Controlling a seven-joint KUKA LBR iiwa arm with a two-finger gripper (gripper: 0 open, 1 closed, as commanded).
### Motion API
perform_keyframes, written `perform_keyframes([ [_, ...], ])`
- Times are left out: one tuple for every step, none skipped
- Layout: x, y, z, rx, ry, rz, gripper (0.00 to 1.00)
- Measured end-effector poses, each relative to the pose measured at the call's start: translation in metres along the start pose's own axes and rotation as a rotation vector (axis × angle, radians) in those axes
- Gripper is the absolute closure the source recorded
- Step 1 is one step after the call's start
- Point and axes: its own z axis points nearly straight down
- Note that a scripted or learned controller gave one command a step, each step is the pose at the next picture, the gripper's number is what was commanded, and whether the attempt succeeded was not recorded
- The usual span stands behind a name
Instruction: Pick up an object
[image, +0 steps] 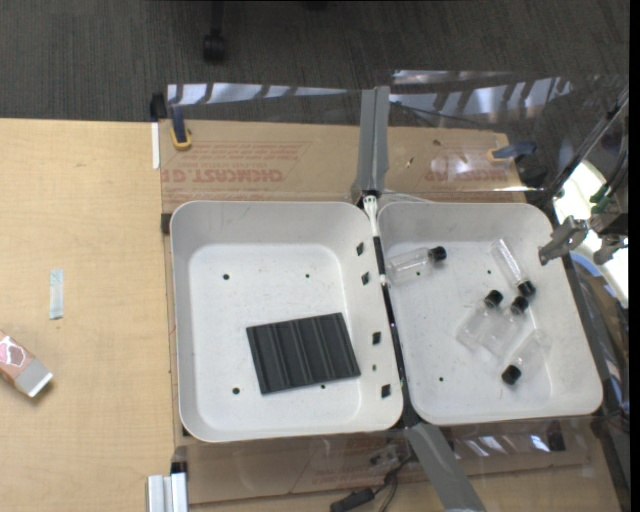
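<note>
Overhead slanted view of a table (80, 220) w/ two shallow white bins side by side.

Left bin (200, 230) holds one dark ribbed flat pad (303, 353), lying near its middle, a bit toward the near side.

Right bin (570, 380) holds several small clear plastic vials w/ black caps, scattered. One vial (418, 260) lies toward the far left of the bin, well apart from the rest. A cluster (500, 310) sits toward the right-centre: caps close together, clear bodies overlapping or touching, hard to separate by eye. One more cap (511, 375) lies nearer the near edge.

The tool (563, 240) shows at the far right edge of the right bin, above the rim, partly blurred among arm parts and glare. Can't tell if its fingers are spread or pressed together. Nothing seen in it.

Step in hand, as judged: approach, no grasp yet. Nearest targets are the cluster vials, just left of and nearer than the tool.

To do it well, prob. best to:
- pick a vial w/ free space on both sides; the lone far-left one looks cleanest
- line fingers across the vial's short axis, not along it
- come straight down, centred on the body, not the cap
- avoid the bin wall and the tangle, where clear plastic could slip or roll

Left of the bins, a small strip (56, 294) and a wrapped item (22, 366) lie on the table, not relevant.
</note>
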Motion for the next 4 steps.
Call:
perform_keyframes([
  [-0.024, -0.006, -0.123, -0.002, -0.002, -0.167, 0.0],
  [-0.024, -0.004, -0.131, -0.001, -0.003, -0.169, 1.0],
  [-0.024, -0.004, -0.131, -0.001, -0.003, -0.169, 0.0],
  [-0.024, -0.003, -0.139, 0.0, -0.005, -0.171, 1.0],
])
